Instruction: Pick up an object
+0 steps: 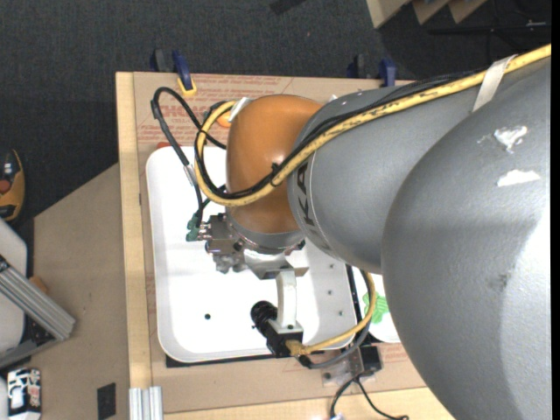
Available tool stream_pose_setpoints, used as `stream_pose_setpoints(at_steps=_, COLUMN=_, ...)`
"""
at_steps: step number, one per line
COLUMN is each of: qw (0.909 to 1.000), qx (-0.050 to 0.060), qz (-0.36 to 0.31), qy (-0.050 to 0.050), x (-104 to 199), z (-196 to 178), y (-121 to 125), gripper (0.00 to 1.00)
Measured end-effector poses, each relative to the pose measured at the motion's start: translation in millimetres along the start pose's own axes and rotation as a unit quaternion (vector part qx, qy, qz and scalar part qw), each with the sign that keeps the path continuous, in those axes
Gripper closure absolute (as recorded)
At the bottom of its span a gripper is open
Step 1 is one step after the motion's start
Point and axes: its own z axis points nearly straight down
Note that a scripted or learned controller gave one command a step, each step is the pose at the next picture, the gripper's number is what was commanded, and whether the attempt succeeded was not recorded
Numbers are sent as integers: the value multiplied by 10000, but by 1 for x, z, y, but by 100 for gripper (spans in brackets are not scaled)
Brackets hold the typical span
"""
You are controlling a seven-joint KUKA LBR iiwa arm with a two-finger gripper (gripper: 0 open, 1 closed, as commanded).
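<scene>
Open floor at the left of the white bin; grey arm over the rest.

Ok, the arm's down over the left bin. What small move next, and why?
Probably raise the wrist slightly, straight up. The orange band hides the left bin floor beneath it, so a catch can't be confirmed. A green piece peeks out at the wrist's left edge.

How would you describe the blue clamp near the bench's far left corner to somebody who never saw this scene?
Find the wooden bench and follow its far edge toward the view's left corner. The blue clamp sits on that edge there. Unlike the other blue clamp further right, it has a yellow tip.
</scene>
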Motion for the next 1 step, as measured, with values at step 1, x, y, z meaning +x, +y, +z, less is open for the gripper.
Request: stream_pose_setpoints(at_steps=1, qw=10000, qx=-68, qz=-13, qy=22, x=1, z=-64, y=2, gripper=100)
